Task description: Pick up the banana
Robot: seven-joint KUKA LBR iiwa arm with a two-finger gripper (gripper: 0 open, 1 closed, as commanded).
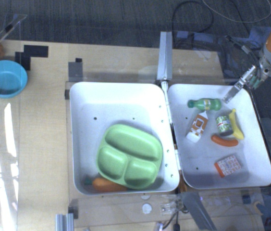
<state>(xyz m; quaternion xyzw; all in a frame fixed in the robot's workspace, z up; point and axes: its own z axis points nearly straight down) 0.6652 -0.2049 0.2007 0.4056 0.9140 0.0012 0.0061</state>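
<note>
Yellow banana [237, 125], green divided plate [129, 155], blue bowl [5, 78], white bins [121, 93].

Yellow banana [237, 127] lies in right bin, beside the can.

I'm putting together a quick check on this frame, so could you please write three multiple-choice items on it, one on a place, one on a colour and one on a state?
1. Where does the banana lie?
A. In the right bin, beside the can
B. In the left bin, on the green tray
C. On the bench, by the blue bowl

2. What colour is the bottle near the back of the right bin?
A. Red
B. Green
C. Blue

3. How does the gripper stand to the banana?
A. Closed around it
B. Lifting it over the left bin
C. Apart from it, above the right bin's back edge

Answers:
1. A: the yellow banana rests against the can in the right bin.
2. B: the bottle is green and lies on its side.
3. C: the gripper is up by the bottle, with bare bin floor between it and the banana.
</note>
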